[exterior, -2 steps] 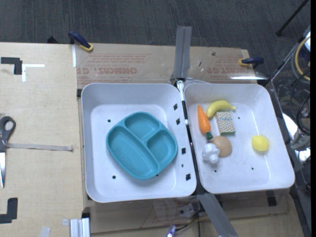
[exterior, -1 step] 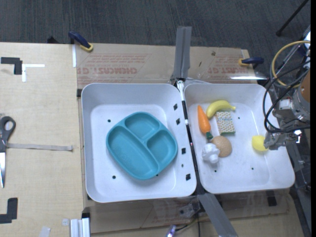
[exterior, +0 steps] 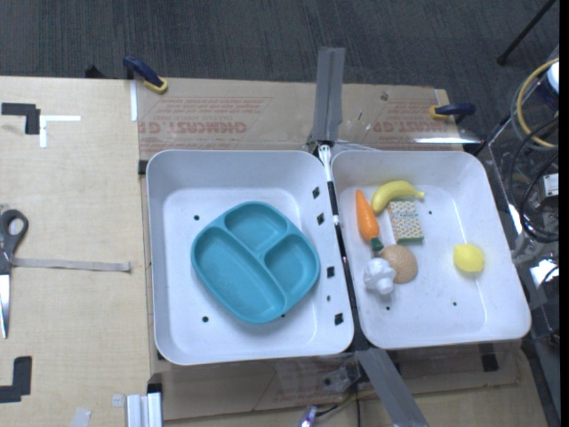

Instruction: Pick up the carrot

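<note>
An orange carrot (exterior: 366, 216) lies in the right bin (exterior: 484, 314), near that bin's left wall, pointing towards the back. A yellow banana (exterior: 396, 192) curves just to its right, and a small patterned box (exterior: 406, 221) sits below the banana, close beside the carrot.
In the right bin there are also a brown round item (exterior: 401, 262), a white lumpy item (exterior: 380, 277) and a yellow lemon (exterior: 468, 258). The left bin (exterior: 169, 318) holds a blue divided plate (exterior: 256, 261). Scissors (exterior: 9, 238) lie on the bench at far left. Cables (exterior: 533, 176) hang at the right.
</note>
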Motion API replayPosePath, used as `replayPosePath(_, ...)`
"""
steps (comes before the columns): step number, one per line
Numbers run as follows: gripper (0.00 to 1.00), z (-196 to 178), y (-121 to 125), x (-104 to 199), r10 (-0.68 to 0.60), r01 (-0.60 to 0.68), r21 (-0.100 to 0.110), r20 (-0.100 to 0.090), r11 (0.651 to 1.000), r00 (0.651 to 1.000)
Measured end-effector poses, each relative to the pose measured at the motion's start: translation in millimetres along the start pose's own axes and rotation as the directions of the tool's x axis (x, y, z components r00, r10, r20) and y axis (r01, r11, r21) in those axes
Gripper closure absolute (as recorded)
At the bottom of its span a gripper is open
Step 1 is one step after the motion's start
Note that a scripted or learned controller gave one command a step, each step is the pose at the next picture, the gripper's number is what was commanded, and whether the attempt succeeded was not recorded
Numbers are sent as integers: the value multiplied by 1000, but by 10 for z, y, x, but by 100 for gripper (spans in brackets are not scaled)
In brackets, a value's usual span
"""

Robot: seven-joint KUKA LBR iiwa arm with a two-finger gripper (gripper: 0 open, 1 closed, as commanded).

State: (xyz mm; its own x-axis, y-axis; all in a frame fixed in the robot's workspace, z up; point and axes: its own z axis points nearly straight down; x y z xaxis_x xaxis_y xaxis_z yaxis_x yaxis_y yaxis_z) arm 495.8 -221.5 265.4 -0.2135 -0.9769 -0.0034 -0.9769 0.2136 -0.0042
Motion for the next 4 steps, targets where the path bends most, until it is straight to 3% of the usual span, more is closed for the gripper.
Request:
replayPosePath(1, 100, -296, -30, -11, -397, 397, 0, 2, 918, 918)
replayPosePath(2, 100, -100, 42, -502, 70, -70, -2, 0, 998, 998)
replayPosePath(3, 100, -2165, -87, -18, -157, 157, 4, 0, 988, 988)
replayPosePath(4, 100, -951, -249, -387, -72, 72, -2, 1, 997, 997)
